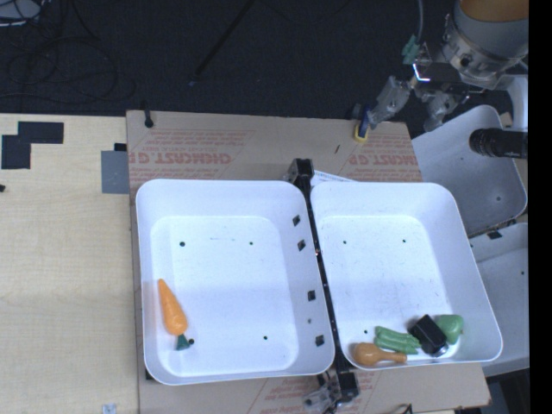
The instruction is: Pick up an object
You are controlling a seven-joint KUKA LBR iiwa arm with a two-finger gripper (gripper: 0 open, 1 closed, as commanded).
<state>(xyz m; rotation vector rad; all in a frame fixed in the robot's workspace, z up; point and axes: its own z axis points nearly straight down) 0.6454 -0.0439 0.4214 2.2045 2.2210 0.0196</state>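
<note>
Cardboard sheet (259,145) covers the bench under two white bins set side by side, joined along a black clip strip (312,257) down frame centre; dark floor with cables across the top of frame, pale wood panel at left

Count, left bin (216,198): one carrot (172,309), orange with a dark green stub at its lower end, lying near the bin's lower left wall. Nothing touches it

Count, right bin (388,198): four items, all bunched in the lower right corner. One tan pear-shaped piece (376,354) against the lower wall; one green pod (397,340) just above it, touching; one black block (429,334) lying partly over the pod's right end; one green lump (449,324) just right of the block, partly hidden by it. These crowd each other, so the block stands in the way of the two green items

Arm enters at upper right of frame, orange band at the top edge. Gripper (364,130) hangs over the cardboard above the right bin's far wall, well apart from every item; nothing between its fingers. Whether the claw is open or closed: cannot tell, too small and dark

Grey plate (466,158) lies right of the bins
</note>
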